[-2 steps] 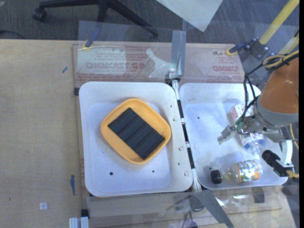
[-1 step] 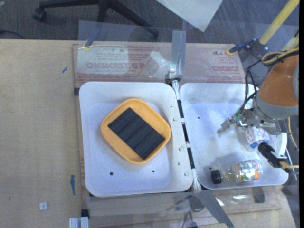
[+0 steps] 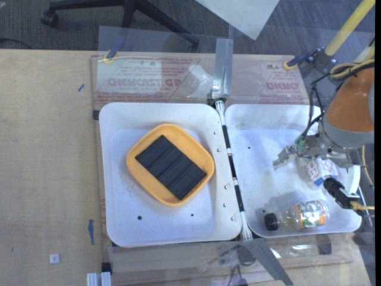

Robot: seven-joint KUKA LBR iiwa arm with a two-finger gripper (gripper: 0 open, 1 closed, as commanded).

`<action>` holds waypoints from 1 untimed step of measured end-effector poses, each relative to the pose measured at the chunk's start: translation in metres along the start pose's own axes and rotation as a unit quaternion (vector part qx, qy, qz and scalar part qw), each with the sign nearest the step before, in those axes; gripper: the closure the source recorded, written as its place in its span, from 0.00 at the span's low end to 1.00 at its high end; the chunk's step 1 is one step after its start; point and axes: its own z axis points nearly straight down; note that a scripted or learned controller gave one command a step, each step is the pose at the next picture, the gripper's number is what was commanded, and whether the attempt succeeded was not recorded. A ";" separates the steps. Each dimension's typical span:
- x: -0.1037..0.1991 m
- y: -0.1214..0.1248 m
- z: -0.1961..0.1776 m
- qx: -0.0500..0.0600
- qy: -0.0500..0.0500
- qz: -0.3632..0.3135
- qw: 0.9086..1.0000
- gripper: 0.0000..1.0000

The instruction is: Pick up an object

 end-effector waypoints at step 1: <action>0.000 0.000 0.002 -0.002 0.002 0.024 1.000 0.00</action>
